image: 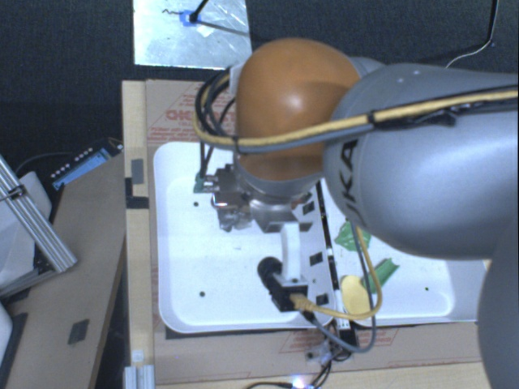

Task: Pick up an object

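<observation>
Two small objects lie in the right bin [438, 302], partly behind the arm's cabling: a yellow, rounded, smooth-looking piece [353, 294] near the bin's front wall, and a green, flat, angular item [381, 270] touching or overlapping it just behind. More green [350, 237] shows further back, beside the divider; whether it belongs to the same item cannot be told.

Left bin [182, 217]: white, glossy, shallow, with rounded corners and a few small dark specks on its floor. The arm's wrist hangs over this bin. The gripper [227, 209] is a metallic grey assembly under the wrist, seen from above; its state cannot be told from this view.

Arm [422, 168]: smooth matte grey casing, large and curved, filling the right side. The orange band [296, 108] is a glossy dome with a highlight. A yellow cable [357, 124] runs across it; black cables loop at its left.

Both bins rest on brown cardboard [166, 112] with red printing. A crinkled silver foil sheet [190, 19] lies behind on dark fabric.
</observation>
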`<state>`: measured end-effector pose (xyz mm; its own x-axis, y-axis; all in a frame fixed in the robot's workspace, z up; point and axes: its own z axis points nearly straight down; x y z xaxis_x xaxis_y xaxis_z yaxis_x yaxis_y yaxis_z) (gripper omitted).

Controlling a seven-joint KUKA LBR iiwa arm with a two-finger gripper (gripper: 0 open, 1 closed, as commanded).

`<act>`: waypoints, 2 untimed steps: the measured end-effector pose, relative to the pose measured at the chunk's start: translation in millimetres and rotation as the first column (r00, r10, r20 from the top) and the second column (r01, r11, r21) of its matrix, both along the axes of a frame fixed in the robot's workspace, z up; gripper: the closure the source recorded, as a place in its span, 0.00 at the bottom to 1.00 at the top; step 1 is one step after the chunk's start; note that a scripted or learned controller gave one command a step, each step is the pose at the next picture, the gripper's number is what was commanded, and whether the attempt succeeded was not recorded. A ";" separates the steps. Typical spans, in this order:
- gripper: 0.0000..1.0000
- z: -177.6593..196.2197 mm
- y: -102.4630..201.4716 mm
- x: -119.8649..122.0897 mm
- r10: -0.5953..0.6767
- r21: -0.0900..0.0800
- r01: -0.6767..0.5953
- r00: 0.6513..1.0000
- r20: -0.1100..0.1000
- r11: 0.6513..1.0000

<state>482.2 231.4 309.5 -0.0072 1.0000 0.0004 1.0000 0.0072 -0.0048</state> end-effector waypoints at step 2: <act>1.00 51.2 -7.1 118.2 0.000 0.004 0.000 1.000 0.015 1.000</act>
